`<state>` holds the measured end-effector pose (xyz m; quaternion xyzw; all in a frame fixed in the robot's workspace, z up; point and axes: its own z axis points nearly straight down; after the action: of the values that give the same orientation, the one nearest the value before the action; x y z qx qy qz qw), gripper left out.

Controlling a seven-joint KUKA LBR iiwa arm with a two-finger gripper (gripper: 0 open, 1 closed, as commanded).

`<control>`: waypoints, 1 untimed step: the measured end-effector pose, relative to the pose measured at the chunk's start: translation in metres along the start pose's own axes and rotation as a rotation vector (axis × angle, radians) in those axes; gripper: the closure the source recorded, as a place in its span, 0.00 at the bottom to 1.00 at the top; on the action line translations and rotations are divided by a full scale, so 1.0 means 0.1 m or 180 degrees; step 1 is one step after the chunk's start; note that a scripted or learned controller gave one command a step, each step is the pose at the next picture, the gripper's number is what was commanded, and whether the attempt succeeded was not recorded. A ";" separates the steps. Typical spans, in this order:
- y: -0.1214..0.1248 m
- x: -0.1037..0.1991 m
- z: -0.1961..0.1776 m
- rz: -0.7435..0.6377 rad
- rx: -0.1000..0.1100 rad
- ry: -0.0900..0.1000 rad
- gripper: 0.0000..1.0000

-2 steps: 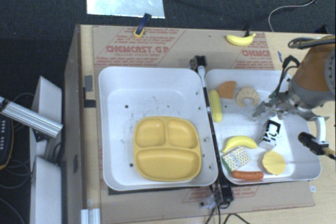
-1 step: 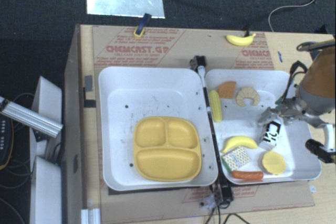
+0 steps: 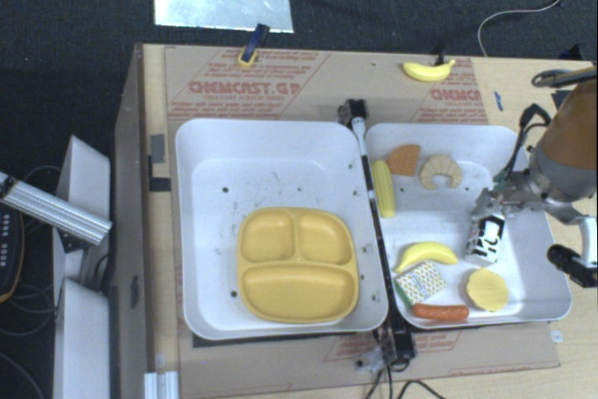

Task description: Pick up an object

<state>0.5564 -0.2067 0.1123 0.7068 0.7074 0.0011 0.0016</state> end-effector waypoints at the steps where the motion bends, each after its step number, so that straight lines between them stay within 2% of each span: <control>1: 0.03 0.59 -0.20 -0.0007 0.0006 0.0003 1.00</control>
<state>0.5591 -0.1473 0.1322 0.7060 0.7082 0.0007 0.0006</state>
